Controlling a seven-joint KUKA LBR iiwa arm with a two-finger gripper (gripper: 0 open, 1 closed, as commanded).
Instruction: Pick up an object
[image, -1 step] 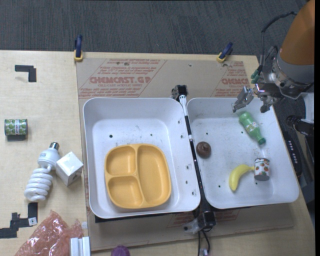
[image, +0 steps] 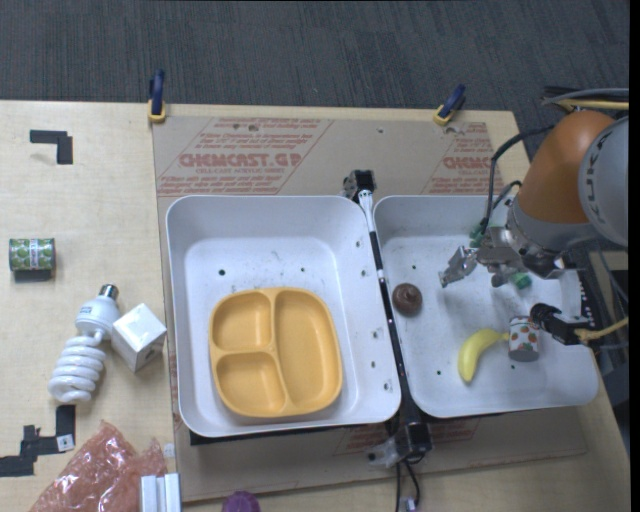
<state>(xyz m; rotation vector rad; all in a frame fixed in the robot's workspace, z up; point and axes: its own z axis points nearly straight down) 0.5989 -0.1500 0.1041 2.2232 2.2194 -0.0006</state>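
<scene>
Left bin (image: 190, 300) is holding a yellow divided tray (image: 275, 352). Right bin (image: 560, 385): brown round object (image: 407, 297) sitting near its left wall, banana (image: 477, 354) lying lower middle, small can (image: 523, 339) just beside it. Arm (image: 570, 185) is reaching in from the right, gripper (image: 462, 267) hanging over the bin's upper middle, nothing visibly between its fingers; open or closed, cannot tell, too small.

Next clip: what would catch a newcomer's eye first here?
Probably the yellow divided tray lying in the left bin. Next, the grey-and-orange arm, its end effector over the right bin, where a banana and a small brown object lie apart.
</scene>
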